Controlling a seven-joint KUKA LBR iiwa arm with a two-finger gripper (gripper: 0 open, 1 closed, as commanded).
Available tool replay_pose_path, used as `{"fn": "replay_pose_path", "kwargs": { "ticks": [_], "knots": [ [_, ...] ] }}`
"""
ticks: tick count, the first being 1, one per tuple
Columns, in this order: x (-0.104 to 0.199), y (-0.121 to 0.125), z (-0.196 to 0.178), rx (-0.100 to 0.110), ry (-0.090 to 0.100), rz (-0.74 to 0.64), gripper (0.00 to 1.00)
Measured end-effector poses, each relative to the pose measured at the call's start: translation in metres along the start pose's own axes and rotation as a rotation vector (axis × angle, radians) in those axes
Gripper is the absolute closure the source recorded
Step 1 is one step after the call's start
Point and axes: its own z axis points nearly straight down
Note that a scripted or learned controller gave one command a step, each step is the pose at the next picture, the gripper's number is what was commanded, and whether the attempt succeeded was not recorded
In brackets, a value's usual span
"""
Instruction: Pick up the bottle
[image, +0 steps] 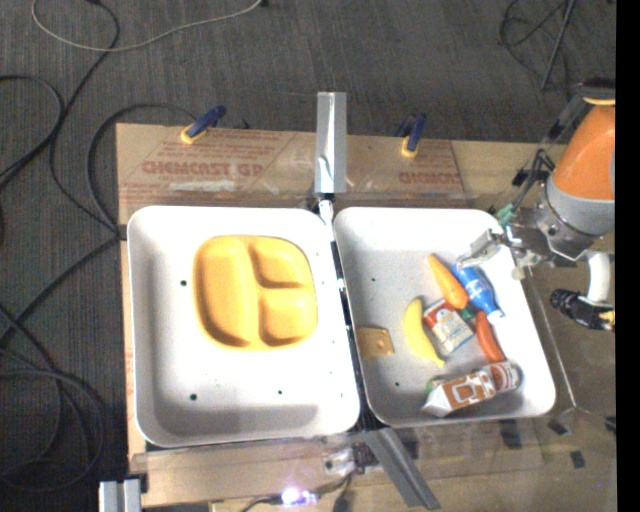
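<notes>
You can't make out the gripper (492, 243) clearly; just below it, the bottle (478, 287) label is too small to read.

Looking down from above the bench at a slant, from well back, taking in both white bins side by side: the left bin (150, 330) with the yellow divided tray (257, 290), the right bin (385, 260) next to it. Taking in also the cardboard sheet (240, 170) under the bins' far edge, the dark carpet (80, 90) with cables beyond, and the arm (585, 175) reaching in at the right edge of the frame.
</notes>
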Motion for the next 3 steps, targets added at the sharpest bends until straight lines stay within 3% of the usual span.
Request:
{"fn": "replay_pose_path", "kwargs": {
  "ticks": [1, 2, 3],
  "knots": [
    [0.009, 0.015, 0.056, -0.008, 0.003, 0.033, 0.00],
    [0.017, 0.046, 0.074, -0.041, 0.007, 0.103, 0.00],
    [0.018, 0.050, 0.074, -0.043, 0.009, 0.144, 0.00]
  ]
}}
